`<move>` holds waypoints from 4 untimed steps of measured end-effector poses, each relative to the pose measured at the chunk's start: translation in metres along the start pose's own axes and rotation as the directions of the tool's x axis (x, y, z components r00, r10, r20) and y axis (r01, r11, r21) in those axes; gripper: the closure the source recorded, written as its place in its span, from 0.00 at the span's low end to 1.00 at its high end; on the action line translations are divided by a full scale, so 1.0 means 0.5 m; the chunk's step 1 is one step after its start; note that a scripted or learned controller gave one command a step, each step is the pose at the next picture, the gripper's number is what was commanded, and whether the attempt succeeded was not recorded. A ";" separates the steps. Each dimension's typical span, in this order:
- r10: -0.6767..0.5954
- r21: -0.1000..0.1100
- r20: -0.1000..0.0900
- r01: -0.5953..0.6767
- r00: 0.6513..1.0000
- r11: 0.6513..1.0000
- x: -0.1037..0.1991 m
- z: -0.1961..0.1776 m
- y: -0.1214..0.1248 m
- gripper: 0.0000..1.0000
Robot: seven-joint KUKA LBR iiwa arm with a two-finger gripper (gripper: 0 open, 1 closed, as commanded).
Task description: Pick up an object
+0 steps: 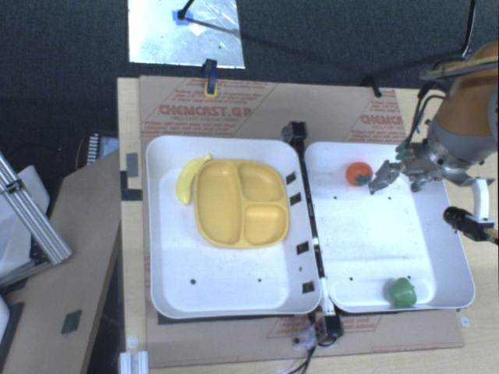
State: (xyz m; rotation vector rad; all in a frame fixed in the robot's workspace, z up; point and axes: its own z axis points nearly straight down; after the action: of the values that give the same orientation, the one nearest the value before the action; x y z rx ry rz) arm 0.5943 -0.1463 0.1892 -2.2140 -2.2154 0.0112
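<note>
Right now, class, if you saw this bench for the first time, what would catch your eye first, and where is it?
The big yellow divided plate in the left bin stands out most, with a banana tucked against its upper left edge. In the right bin, the gripper hangs beside a small orange fruit near the top, and a green object sits by the bottom edge.

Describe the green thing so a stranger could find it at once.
Look at the right-hand white bin. Along its near edge, toward the right corner, sits a small green object. The only other item there is an orange ball at the far side, beside the gripper.
</note>
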 end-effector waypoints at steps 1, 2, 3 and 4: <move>-0.002 -0.013 0.002 0.002 1.000 1.000 0.000 -0.014 0.006 0.00; -0.003 -0.010 0.001 0.003 1.000 1.000 0.002 0.075 0.022 0.00; -0.006 -0.009 0.001 0.006 1.000 1.000 0.001 0.176 0.043 0.00; -0.005 -0.012 0.002 0.005 1.000 1.000 0.002 0.209 0.045 0.00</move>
State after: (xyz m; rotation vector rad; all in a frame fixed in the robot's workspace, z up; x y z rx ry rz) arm 0.6157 -0.1453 0.0845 -2.2154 -2.2275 0.0002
